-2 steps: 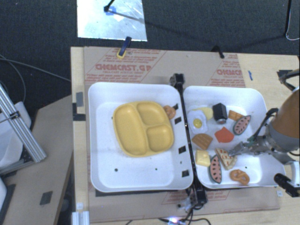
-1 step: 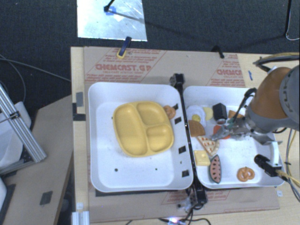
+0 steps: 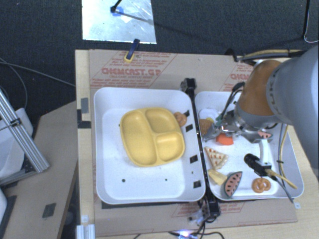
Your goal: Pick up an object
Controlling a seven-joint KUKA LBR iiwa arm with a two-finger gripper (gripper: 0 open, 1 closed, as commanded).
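Gripper (image 3: 223,129), metal two-finger type, is seen low in the right-hand white bin (image 3: 289,156), w/ the grey arm and orange band directly behind it to the right. Finger opening can't be told; the tips are lost in glare and clutter.

A small orange-red rounded block (image 3: 225,140) lies just beside the gripper on its near side, possibly touching; nothing is shown held. This is judged the likely target.

Further out, toward the camera:
- waffle-pattern toy wedge (image 3: 216,158)
- watermelon-slice toy (image 3: 232,183)
- pretzel-shaped toy (image 3: 260,185)

Well apart to the left, a yellow divided plastic tray (image 3: 151,136) sits in the other bin.
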